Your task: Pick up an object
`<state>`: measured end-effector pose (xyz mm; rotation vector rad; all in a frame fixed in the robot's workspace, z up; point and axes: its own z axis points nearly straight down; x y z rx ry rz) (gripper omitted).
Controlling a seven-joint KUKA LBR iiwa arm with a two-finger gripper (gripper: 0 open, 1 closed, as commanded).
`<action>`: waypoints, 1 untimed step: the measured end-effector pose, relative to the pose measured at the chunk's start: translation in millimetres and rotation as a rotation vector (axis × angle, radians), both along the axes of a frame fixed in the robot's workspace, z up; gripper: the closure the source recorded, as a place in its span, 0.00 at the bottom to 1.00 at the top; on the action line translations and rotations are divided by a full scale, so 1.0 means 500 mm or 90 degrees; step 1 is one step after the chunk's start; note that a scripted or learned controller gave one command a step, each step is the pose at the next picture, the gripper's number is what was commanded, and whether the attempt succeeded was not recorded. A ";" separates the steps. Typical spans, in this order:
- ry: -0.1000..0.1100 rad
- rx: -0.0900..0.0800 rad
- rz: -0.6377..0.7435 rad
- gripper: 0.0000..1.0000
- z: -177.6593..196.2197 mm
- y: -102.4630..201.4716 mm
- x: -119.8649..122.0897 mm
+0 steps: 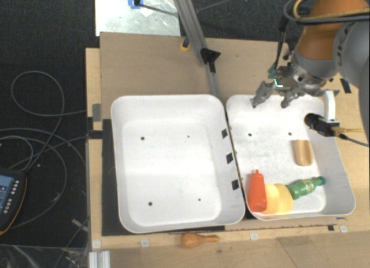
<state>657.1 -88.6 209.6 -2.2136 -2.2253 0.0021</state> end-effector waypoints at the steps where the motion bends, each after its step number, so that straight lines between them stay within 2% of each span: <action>1: -0.003 -0.001 0.001 0.00 0.005 0.000 0.002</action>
